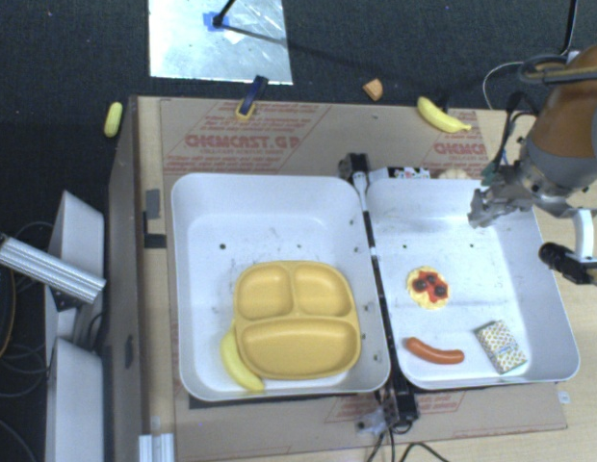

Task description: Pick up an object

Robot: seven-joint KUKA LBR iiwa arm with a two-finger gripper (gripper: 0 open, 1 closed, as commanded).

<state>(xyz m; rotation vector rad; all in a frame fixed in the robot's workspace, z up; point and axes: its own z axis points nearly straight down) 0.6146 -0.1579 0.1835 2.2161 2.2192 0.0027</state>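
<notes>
**Arm at the right bin's far corner, toys lying apart from it**

Camera view: the grey arm with its orange band enters from the right and is cut off by the frame edge. Its gripper (483, 207) hangs over the far right part of the right bin (453, 231); the tool is small and blurred, so I cannot tell how it is set, and nothing can be made out in it.

In the right bin lie a small round pizza toy (428, 288), a red sausage (434, 352) nearer the front, and a patterned packet (501, 346) just right of the sausage. All three lie well apart from the gripper.

The left bin (212, 210) holds a yellow divided tray (297, 318), with a banana (239, 364) tucked partly under its front left edge.

The cardboard (308, 135) beneath the bins carries red lettering that reads roughly "CHEMCAST", partly covered by the bins. A second banana (441, 115) rests on its far edge.
</notes>
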